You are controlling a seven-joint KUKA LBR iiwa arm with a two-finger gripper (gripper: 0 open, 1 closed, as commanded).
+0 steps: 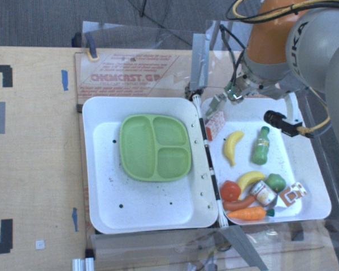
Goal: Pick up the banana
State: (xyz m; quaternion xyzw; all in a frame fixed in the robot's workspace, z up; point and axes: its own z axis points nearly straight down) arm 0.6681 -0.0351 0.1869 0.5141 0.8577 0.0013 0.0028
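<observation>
- The arm (294,38) enters from the upper right of the frame, its orange band sitting above the right bin's far edge.
- The gripper (233,92) hangs over the upper left corner of the right bin (319,199), close to the divider between the bins; whether it is spread or closed cannot be told from this angle, and nothing is seen caught in it.
- A banana (232,146) lies alone in the upper middle of the right bin, below the gripper and apart from it, its curve running roughly top to bottom.
- A second banana (250,179) lies lower in the same bin, in a cluster of items, touching a tomato-like red piece (230,191) and a small can (264,193).
- A green bottle (261,146) lies just right of the upper banana, not touching it.
- A small red and white carton (214,123) lies against the bin's left wall, just under the gripper.
- At the bottom of the right bin sit a carrot (250,213), a green pepper-like piece (276,182) and a small orange and white box (292,194).
- The left bin (101,174) holds a green divided plate (156,147) with three compartments, placed in its upper centre.
- A black cylindrical part (279,121) on a cable sticks out over the right bin's upper right area.
</observation>
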